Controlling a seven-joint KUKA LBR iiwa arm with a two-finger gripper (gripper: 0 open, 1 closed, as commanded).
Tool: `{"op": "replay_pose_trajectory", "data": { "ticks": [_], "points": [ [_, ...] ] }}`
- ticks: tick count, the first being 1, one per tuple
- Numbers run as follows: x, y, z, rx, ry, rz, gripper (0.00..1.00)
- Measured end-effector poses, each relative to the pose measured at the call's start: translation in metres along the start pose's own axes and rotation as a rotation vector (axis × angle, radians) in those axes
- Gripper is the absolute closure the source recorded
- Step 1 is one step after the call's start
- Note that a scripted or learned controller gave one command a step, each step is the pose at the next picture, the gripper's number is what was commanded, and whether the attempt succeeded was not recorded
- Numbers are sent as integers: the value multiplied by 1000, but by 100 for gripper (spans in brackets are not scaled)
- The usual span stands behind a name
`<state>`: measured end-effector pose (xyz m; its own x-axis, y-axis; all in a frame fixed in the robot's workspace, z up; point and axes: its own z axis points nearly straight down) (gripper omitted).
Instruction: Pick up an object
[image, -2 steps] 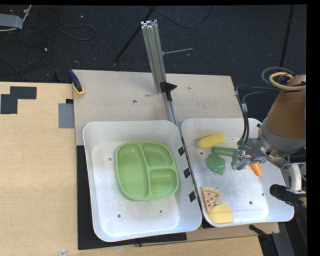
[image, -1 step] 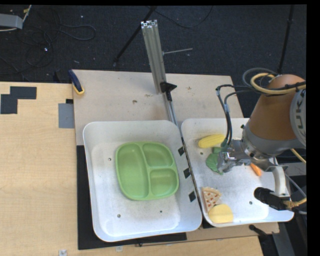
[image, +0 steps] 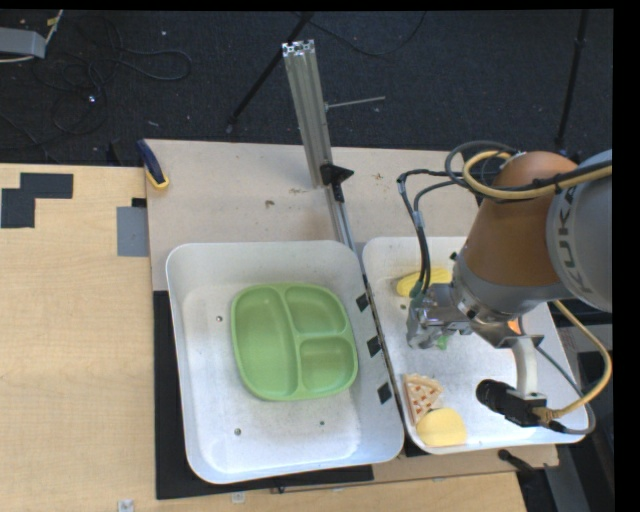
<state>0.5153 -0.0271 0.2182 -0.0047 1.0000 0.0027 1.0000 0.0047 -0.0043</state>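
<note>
overhead slanted view of a bench (image: 70, 330) bearing two shallow white bins side by side. the left bin (image: 200, 300) holds one thing, a green divided plate (image: 295, 340) with three compartments, lying flat near the bin's middle and well apart from the arm. the right bin (image: 384, 262) holds three small things: a yellow piece (image: 412, 284) near the far left corner, partly hidden behind the wrist; a pizza slice (image: 422, 393) with a pale crust and red spots, lying flat toward the near left side; and a rounded yellow lump (image: 441, 428) at the near edge, just beside the tip of the slice. the grey arm (image: 590, 240), with its orange band (image: 510, 230), reaches in from the right and stands over the middle of the right bin. the gripper (image: 428, 328) points downward at the bin's left half, between the yellow piece above it and the pizza slice below it, and appears apart from both. whether the gripper is wide or narrow cannot be told from this angle, and nothing can be seen held in it. beyond the bins, an aluminium post (image: 310, 110) rises from the pale board (image: 250, 190) at a slant, and a small blue and yellow tool (image: 152, 165) lies at the board's far left corner. dark floor with loose cables (image: 150, 60) fills the background.
</note>
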Motion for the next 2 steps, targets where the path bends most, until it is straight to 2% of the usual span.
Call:
{"op": "replay_pose_trajectory", "data": {
  "ticks": [2],
  "points": [
    [104, 5, -19, -1, -1, 0, 100]
  ]
}}
